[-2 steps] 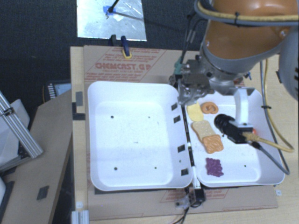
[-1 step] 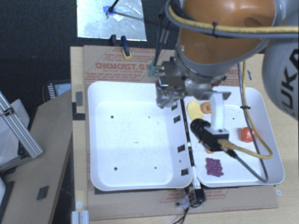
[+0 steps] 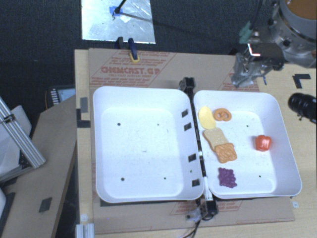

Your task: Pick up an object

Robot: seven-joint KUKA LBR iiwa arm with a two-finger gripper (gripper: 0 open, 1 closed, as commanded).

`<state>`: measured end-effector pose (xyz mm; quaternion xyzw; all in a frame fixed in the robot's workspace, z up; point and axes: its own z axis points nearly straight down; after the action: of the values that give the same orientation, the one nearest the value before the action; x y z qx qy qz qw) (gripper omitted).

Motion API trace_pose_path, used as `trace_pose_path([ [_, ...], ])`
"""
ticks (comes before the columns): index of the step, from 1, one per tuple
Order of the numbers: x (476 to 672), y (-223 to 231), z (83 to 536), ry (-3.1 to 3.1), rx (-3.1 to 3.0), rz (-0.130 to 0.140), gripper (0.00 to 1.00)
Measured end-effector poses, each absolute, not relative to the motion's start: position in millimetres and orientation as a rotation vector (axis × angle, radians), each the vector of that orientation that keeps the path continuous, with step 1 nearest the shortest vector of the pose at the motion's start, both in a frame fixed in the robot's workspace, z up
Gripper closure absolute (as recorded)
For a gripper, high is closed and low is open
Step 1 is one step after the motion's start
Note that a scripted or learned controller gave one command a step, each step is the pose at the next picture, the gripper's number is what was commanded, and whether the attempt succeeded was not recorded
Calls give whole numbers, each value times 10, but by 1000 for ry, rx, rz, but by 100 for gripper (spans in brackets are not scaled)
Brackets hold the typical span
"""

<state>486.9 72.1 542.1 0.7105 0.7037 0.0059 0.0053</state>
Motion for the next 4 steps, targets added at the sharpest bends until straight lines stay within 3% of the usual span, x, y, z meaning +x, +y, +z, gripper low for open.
trace_pose_path([
  [1,4857,1559,4483,2237,2212,-7,100],
  [2,4861,2016,5401,2229,2208,19,100],
  [3,4848,2326,3864,2233,2218,-21,100],
  [4,5390,2343,4160,2220,2219,9,100],
])
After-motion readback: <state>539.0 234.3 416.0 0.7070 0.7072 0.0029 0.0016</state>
